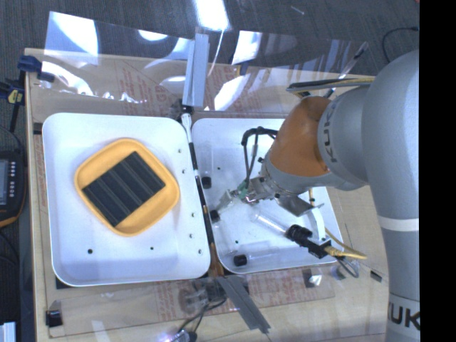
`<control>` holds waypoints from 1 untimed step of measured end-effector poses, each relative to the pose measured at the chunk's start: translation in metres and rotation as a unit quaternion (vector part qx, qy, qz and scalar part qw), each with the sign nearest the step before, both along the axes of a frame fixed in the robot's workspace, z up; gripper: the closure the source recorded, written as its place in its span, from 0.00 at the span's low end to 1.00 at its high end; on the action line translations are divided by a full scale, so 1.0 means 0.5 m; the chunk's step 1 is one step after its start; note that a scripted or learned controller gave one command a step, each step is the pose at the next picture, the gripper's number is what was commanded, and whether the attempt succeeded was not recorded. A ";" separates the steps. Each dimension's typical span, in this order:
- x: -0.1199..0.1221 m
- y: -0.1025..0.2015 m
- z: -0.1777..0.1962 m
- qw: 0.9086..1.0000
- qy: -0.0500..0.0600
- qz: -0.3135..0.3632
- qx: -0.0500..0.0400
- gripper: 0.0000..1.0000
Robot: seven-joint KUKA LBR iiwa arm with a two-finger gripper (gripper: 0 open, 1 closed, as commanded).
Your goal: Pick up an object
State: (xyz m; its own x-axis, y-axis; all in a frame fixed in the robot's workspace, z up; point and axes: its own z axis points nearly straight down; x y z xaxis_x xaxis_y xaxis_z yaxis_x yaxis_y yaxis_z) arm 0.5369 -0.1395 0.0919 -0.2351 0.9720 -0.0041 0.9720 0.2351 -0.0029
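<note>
Over right bin (221, 148), close to its left wall, I see gripper (237, 195) low; can't tell if it's open or holding anything. Clear tube (269, 223) lies just beside it. Yellow pad (127, 185) sits mid left bin (64, 248), free room all round.

Lettering found in two places on my arm (399, 155). Large black letters "UK" stand on the grey casing at the lower right, cut off by the frame edge. Smaller black letters, apparently "KU", run along the grey link beside the orange band (303, 144). Faint reddish print on the bench sheet (107, 91): illegible. Screen of the device (8, 184) at far left: illegible.
</note>
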 end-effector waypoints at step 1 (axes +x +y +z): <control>0.002 0.003 0.020 1.000 0.000 0.004 0.000 1.00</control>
